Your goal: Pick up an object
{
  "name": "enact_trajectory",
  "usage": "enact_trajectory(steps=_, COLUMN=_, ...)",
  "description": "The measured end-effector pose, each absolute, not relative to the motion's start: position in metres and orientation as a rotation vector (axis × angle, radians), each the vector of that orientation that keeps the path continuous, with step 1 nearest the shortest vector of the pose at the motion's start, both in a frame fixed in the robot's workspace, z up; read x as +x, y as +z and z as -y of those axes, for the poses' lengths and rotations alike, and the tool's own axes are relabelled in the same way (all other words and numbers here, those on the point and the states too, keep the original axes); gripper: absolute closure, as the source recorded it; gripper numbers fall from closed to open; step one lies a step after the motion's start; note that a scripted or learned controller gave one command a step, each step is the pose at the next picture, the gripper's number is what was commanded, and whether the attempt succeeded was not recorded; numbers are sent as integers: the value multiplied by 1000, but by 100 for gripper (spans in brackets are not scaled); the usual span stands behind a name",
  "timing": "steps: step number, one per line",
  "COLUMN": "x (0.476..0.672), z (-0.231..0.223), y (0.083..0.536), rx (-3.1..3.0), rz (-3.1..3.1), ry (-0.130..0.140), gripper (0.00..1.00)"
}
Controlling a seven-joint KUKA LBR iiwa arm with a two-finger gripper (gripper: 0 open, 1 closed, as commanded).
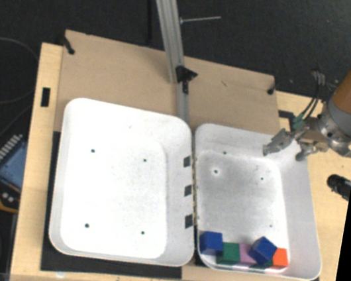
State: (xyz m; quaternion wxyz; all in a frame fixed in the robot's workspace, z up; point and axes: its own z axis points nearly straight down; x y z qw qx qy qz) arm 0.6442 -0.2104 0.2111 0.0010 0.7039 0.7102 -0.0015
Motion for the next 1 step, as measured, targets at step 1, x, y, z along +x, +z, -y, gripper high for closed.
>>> enact_trajectory(steps=1, x=644, z=210, y=211, rx=2209, rz=-2232, ry=-5, gripper=0)
